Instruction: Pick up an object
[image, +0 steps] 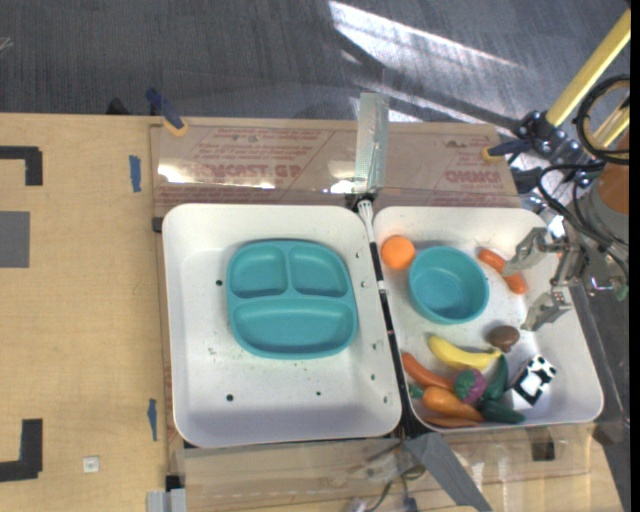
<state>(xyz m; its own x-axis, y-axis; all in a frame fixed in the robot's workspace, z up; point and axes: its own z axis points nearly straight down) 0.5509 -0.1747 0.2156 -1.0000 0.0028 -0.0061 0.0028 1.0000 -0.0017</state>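
The gripper (539, 279) hangs with its two metal fingers spread wide, gripping nothing, over the right white bin (590, 385) beside the round teal bowl (448, 284). A small orange carrot piece (499, 268) lies just left of its fingertips.

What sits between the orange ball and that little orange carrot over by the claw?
In the camera view, the teal bowl lies between the orange ball and the small carrot, all in the right bin. The claw hangs just past the carrot.
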